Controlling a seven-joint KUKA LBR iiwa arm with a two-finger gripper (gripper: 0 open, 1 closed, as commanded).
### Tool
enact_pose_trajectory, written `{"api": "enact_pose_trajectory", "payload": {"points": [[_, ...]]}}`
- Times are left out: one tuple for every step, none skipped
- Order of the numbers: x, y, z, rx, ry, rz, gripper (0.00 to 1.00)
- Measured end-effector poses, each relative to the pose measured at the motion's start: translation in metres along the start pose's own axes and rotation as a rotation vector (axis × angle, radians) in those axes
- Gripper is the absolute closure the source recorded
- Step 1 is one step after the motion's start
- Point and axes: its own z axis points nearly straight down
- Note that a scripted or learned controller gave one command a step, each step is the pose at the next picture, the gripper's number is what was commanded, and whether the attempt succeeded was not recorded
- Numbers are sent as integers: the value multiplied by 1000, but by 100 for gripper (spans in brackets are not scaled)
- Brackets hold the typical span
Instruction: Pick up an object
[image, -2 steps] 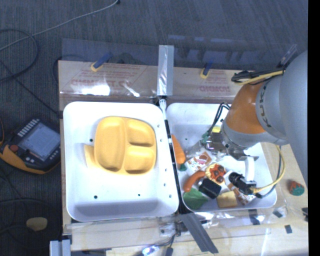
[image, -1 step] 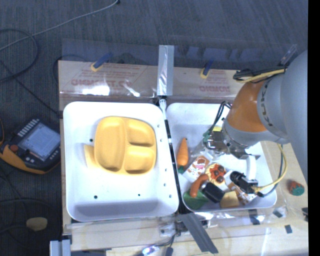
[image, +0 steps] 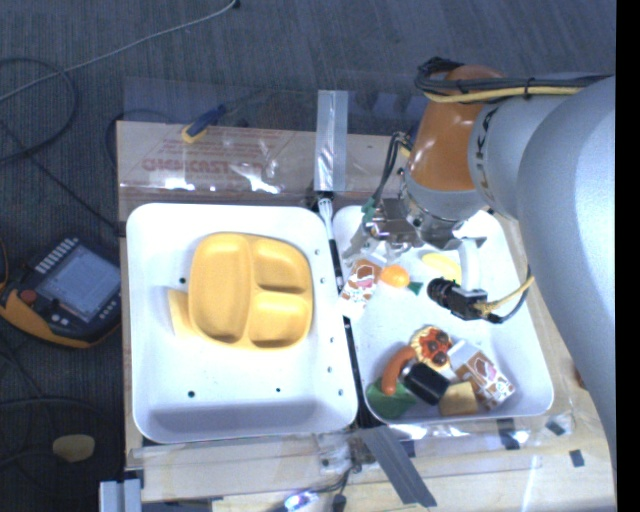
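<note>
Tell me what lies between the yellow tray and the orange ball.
In the camera view, the bins' meeting rims and a small white-and-red packet lie between the yellow tray and the orange ball.

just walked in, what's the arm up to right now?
The grey KUKA arm with the orange wrist band is reaching into the right white bin, its gripper low at the bin's far left corner, near a small orange ball-like toy and a small printed packet. Nothing is visibly between its fingers. More toy food sits piled at the bin's near end. The left white bin holds a yellow sectioned plastic tray.
</note>
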Motion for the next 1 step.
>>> {"api": "enact_pose_trajectory", "payload": {"points": [[-7, -56, -13, 0, -1, -210, 100]]}}
